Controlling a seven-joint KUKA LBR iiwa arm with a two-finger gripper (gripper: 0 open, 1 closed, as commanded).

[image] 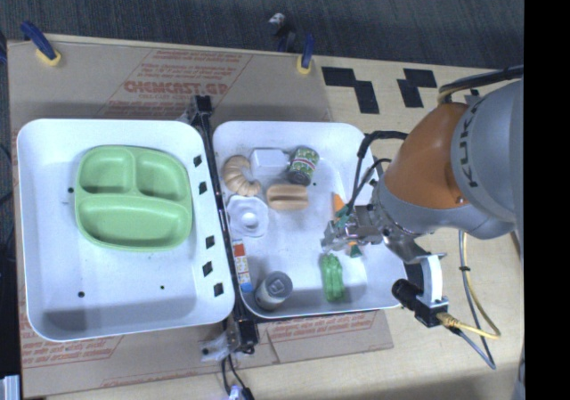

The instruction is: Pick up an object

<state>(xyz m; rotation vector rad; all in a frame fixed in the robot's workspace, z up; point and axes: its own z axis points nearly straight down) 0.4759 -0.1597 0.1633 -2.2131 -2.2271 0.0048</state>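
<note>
Gripper (343, 233) low in right bin (294, 296), just above green pickle (332, 278); jaw state: cannot tell. Croissant (239, 174), bun (287, 197), can (303, 165) further left. Green tray (134, 196) in left bin (44, 300).

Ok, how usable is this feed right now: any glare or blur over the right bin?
Camera view: even, soft lighting; the right bin reads bright white without losing the green bottle or the can. The image is soft overall, and detail at the end effector is cluttered and hard to resolve.
</note>
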